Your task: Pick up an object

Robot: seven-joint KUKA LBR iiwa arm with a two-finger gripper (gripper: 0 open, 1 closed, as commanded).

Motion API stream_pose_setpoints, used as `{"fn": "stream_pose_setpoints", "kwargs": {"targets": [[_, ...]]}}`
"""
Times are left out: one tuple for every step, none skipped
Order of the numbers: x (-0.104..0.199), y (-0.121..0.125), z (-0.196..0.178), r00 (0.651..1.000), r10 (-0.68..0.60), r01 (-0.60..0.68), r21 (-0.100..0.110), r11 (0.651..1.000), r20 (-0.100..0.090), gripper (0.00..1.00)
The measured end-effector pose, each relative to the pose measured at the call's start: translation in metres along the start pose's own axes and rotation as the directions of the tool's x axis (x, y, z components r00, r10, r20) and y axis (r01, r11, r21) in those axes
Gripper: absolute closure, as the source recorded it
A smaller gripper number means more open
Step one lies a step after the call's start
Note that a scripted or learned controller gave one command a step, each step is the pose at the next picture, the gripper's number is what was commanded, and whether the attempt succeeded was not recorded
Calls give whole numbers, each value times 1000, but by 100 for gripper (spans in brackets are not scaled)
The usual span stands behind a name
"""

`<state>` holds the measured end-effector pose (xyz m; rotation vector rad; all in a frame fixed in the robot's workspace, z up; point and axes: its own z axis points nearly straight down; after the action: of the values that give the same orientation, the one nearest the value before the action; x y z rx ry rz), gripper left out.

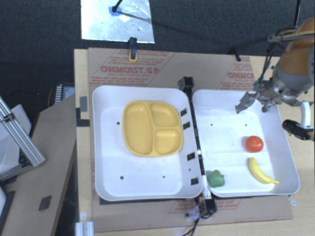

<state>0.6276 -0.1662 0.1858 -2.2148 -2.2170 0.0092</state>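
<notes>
The tomato (pixel 254 143), banana (pixel 262 172) and green pepper (pixel 215 179) all sat in the right bin (pixel 224 107), toward its near side. The gripper (pixel 253 102) hung over that bin's far right corner, fingers spread apart and holding nothing. A yellow divided plate (pixel 151 128) lay in the left bin (pixel 108 132).

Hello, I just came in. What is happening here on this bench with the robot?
A grey and orange robot arm reaches in from the right, its gripper open above the far edge of the right bin, holding nothing. In that bin lie a red tomato, a yellow banana and a green pepper, all untouched. The left bin holds a yellow divided plate.
</notes>
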Motion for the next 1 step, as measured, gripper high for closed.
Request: {"fn": "stream_pose_setpoints", "kwargs": {"targets": [[0, 3, -6, 1000, -2, 2, -11, 1000, 2, 0]]}}
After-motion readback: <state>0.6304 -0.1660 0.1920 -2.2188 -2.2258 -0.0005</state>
